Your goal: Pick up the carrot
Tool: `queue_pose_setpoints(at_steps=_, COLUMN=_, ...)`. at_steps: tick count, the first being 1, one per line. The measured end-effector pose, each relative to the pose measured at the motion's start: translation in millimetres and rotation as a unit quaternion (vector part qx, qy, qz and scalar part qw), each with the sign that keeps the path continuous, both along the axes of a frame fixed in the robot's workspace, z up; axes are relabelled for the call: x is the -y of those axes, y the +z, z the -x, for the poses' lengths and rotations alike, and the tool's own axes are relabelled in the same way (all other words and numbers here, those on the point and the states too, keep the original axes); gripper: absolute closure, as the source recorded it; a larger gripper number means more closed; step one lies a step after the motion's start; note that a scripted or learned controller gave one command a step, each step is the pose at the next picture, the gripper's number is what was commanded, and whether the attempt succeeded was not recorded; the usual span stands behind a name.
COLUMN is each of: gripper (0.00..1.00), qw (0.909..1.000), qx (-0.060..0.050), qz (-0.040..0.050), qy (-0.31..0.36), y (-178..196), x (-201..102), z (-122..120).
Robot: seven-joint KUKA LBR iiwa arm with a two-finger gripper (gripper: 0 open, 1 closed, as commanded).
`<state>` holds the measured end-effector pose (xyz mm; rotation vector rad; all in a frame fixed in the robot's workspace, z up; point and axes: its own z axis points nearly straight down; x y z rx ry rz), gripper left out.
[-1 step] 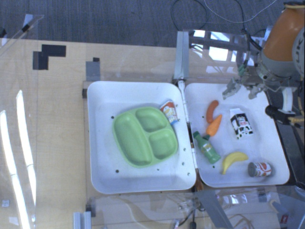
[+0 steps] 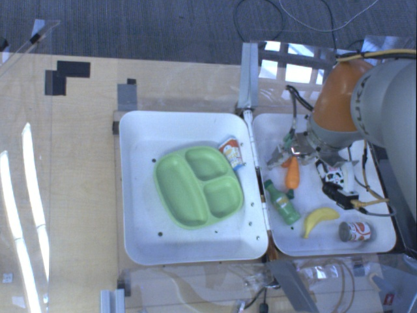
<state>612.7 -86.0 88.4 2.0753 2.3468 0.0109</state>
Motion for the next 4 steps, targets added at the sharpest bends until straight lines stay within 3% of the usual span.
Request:
queue_pose_setpoints(at_steps=1, gripper=0.00, qw=0.9979, qx=-0.001, qz=0.0001, qy=0.064, y=98, x=-46, z=12)
queue_pose_setpoints(at_steps=2, gripper=0.00, qw=0.9965, qx=-0.002, qz=0.0004, qy=0.083, y=97, x=-37, z=84)
queue_pose_setpoints(at_steps=3, gripper=0.00, qw=0.9970, qx=-0.002, qz=0.0005, qy=0.077, y=109, x=-30, z=41)
queue_pose_setpoints(at_steps=4, gripper=0.00, qw=0.9950, qx=-0.003, qz=0.0007, qy=0.099, y=66, x=5, z=46)
